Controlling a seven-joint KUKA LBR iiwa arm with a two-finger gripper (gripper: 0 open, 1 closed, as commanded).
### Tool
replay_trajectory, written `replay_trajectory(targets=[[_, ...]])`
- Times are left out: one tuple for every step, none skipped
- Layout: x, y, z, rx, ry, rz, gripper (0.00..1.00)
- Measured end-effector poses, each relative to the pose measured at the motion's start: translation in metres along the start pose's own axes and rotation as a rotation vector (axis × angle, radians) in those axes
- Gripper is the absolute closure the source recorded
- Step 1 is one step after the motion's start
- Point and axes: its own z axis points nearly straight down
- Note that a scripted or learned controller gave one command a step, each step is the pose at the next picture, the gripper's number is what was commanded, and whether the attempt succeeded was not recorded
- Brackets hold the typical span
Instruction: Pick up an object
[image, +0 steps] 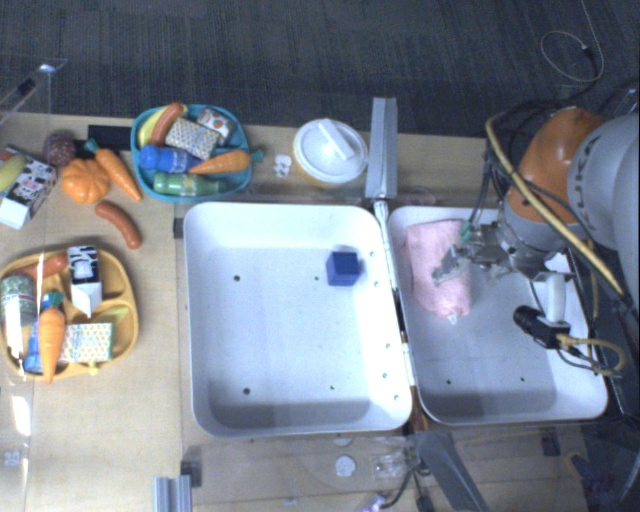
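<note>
A pink soft object (437, 265) lies in the right bin (500, 390), near its upper left corner. My gripper (455, 258) hangs right at this pink object's right side, reaching in from the arm on the right. A small blue cube (343, 267) sits in the left bin (270, 370), toward its upper right. Whether anything is between the fingers is not clear from this angle.
A blue bowl (190, 150) of toy food and a white lidded container (330, 150) stand behind the bins. A yellow tray (65, 315) with toy food sits at the left, with loose toy vegetables (100, 185) above it. Cables (545, 330) hang over the right bin.
</note>
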Motion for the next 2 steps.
replay_trajectory(targets=[[0.020, -0.008, 0.034, -0.013, -0.001, -0.076, 0.00], [0.020, -0.005, 0.022, -0.019, -0.002, -0.076, 1.00]])
